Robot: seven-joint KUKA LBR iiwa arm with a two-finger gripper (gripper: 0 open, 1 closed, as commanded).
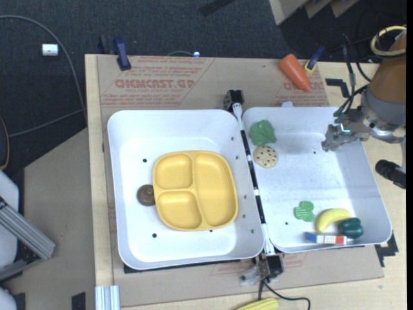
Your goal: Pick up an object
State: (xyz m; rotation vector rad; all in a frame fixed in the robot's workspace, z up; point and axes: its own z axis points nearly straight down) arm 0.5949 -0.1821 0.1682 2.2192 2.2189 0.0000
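While the gripper hung over the far right part of the right bin, I could not tell its state, because it was small and dark against the white floor. Nothing was visible in it.

You had several candidates, all in the right bin. Near its left wall lay a green leafy piece and, just beside it, a round tan cookie with dark dots. At the near corner a yellow banana touched a dark green rounded piece, with a marker lying just in front of them and a small green piece close to the left.

I judged all of them to be light toy food of hard plastic, smooth and a little slippery. The banana looked the best choice: you could close on its middle across the narrow side. The cookie was flat, so the hold would be only on its thin edge. The marker was thin and could roll.

In the left bin a yellow divided plate of matte plastic sat, and a brown round piece was touching its left edge.
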